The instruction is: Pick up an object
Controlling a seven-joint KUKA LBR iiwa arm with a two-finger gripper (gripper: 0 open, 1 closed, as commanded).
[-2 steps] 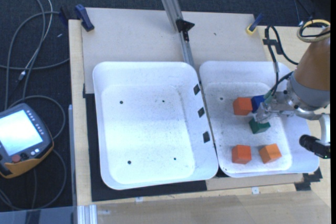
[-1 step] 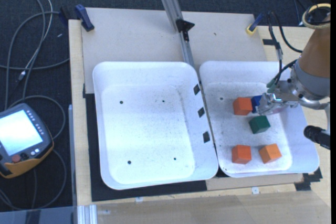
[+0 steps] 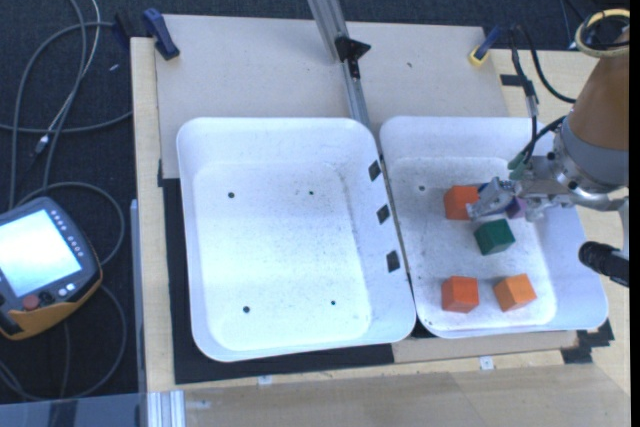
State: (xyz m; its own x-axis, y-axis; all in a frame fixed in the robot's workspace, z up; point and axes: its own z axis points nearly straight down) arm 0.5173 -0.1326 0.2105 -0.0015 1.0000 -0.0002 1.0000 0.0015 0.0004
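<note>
1. Gripper (image 3: 497, 206) low inside the right bin (image 3: 570, 305), near its middle, reaching in from the right edge; whether released or clenched cannot be told, since metal and cabling blur together there.
2. Green block (image 3: 494, 237) directly under or just beside the gripper, tilted, near the bin's centre. Likely the target, though contact cannot be confirmed.
3. Orange block (image 3: 459, 202) touching or nearly touching the gripper on its left, toward the bin's far-left part.
4. Two more orange blocks (image 3: 460, 294) (image 3: 515, 292) side by side along the near edge of the right bin, well apart from the gripper.
5. Left bin (image 3: 200, 245) bearing only dark specks.
6. Risks from here:
   - Crowding: upper orange block so close that a closing grip could catch it instead, or wedge both blocks and hold neither.
   - Tilt: green block's slanted faces could slip out of a pinch during a lift.
   - Offset: if centred between the two blocks, a close on air, merely nudging them aside.
   - Too low a press could push a block against the bin floor and skid it away.
</note>
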